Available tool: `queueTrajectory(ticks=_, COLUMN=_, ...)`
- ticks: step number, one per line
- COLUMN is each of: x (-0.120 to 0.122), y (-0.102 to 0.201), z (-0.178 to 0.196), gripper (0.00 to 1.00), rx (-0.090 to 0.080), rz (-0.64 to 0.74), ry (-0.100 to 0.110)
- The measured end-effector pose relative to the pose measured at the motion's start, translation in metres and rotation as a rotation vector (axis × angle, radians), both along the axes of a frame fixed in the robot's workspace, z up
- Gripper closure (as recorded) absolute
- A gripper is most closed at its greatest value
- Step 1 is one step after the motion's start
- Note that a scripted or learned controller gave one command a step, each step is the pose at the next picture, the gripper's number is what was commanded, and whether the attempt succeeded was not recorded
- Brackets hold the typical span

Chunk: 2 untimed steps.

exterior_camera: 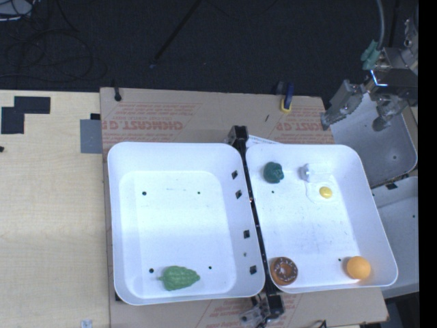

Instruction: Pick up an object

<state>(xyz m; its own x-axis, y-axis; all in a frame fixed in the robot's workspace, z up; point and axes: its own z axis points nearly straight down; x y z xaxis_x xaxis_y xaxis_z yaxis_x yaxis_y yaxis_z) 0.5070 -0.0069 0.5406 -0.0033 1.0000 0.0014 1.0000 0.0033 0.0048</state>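
Note:
The right bin (369,203) holds a dark teal ball (274,172) near its far left. A small pale grey piece (305,172) and a white toy egg with a yellow yolk (324,192) lie beside the ball. A brown frosted donut (283,270) and an orange ball (358,268) sit along the bin's near wall. A light green lumpy object (179,277) lies at the near edge of the left bin (116,203). My gripper (358,113) hangs beyond the right bin's far right corner, outside the bin and well away from every object.
Both bins rest on a cardboard sheet (205,118) on the wooden bench. A yellow and blue clamp (287,100) stands at the sheet's far edge. A black divider clip strip (247,210) runs between the bins. A grey plate (389,149) lies under the arm.

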Motion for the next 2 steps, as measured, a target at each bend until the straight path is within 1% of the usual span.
queueTrajectory(ticks=1, x=-0.033, y=0.0, z=-0.003, gripper=0.0, rx=-0.002, rz=-0.002, ry=0.008)
queueTrajectory(ticks=2, x=-0.031, y=0.062, z=-0.003, gripper=0.0, rx=-0.001, rz=0.003, ry=0.008)
